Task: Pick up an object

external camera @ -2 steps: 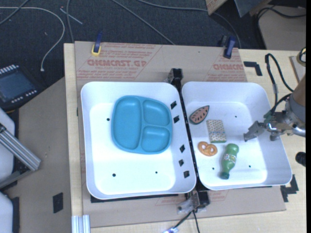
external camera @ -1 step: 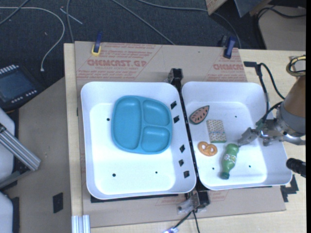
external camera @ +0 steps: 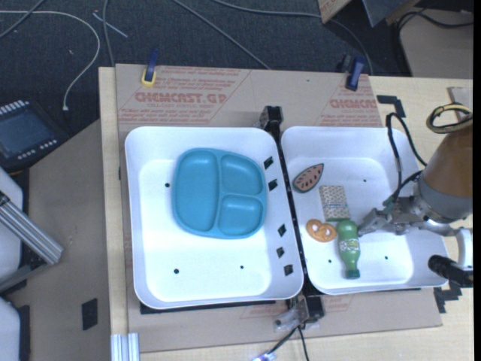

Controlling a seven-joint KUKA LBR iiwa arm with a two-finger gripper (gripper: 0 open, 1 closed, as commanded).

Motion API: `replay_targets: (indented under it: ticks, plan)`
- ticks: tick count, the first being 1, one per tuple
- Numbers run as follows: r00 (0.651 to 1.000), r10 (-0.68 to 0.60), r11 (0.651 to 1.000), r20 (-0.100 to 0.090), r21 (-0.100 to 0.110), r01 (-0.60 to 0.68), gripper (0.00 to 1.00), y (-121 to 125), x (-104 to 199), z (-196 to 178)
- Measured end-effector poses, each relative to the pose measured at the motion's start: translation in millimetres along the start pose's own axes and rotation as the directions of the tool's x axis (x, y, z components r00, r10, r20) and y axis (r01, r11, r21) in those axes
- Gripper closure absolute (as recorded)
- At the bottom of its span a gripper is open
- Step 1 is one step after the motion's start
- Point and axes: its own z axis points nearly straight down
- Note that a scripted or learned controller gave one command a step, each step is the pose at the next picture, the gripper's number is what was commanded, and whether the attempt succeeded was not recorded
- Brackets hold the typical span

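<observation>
The right bin [external camera: 376, 147] holds a green bottle [external camera: 348, 248] lying near its front, an orange pretzel [external camera: 321, 231] just left of the bottle, a speckled square cracker [external camera: 334, 199] and a brown leaf-shaped cookie [external camera: 308, 177] further back. My gripper [external camera: 367, 224] reaches in from the right, low over the bin floor, with its tip just right of the bottle's upper end. Nothing is seen held in it.
A blue divided plate [external camera: 219, 192] lies in the left bin [external camera: 143, 224]. The grey and orange arm [external camera: 451, 175] hangs over the right bin's right edge. A black divider with clips [external camera: 282, 201] runs between the bins. Cables trail over the floor at the back.
</observation>
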Motion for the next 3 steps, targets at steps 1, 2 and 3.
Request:
replay_targets:
  ticks: [1, 2, 3]
  plan:
    - [1.000, 0.001, 1.000, 0.002, -0.005, -0.001, 1.00, 1, -1, -13]
    - [1.000, -0.001, 1.000, 0.005, -0.010, 0.001, 1.00, -2, 7, -73]
    - [1.000, -0.001, 1.000, 0.005, -0.012, 0.001, 1.00, -3, 10, -137]
